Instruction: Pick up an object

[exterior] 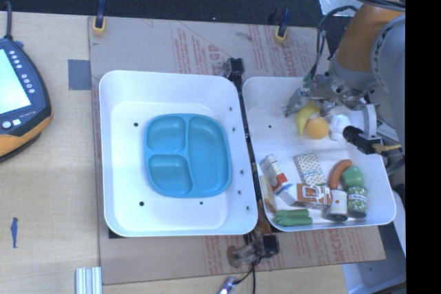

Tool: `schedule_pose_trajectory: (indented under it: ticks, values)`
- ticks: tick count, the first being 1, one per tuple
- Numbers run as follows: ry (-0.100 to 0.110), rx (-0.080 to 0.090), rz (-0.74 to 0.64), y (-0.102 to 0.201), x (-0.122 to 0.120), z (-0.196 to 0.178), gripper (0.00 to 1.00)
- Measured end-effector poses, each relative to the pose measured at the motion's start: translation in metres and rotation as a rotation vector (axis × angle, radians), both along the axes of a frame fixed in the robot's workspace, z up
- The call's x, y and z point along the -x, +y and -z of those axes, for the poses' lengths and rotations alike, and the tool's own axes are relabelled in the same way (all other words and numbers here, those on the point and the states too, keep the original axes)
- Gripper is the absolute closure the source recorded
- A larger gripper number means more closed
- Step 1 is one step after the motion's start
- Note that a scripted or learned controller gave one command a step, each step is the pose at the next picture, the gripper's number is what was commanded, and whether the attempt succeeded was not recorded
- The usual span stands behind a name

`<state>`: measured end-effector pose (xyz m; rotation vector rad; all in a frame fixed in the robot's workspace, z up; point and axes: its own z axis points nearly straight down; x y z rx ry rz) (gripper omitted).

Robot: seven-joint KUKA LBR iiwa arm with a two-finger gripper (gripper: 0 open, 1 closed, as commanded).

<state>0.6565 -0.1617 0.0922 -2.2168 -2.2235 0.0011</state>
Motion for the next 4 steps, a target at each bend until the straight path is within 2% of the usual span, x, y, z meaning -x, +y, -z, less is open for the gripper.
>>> schedule_pose_trajectory:
  ticks: [1,2,3,4]
  values:
    - [0.016,-0.002,-0.001,-0.001,0.003,-0.009,1.0]
    - [0.002,0.001,-0.001,0.012,0.092,-0.054,1.0]
    - [0.0,0.0,-0.001,0.072,0.031,-0.1,1.0]
    - [0.002,0.0,-0.002,0.121,0.106,-0.158,1.0]
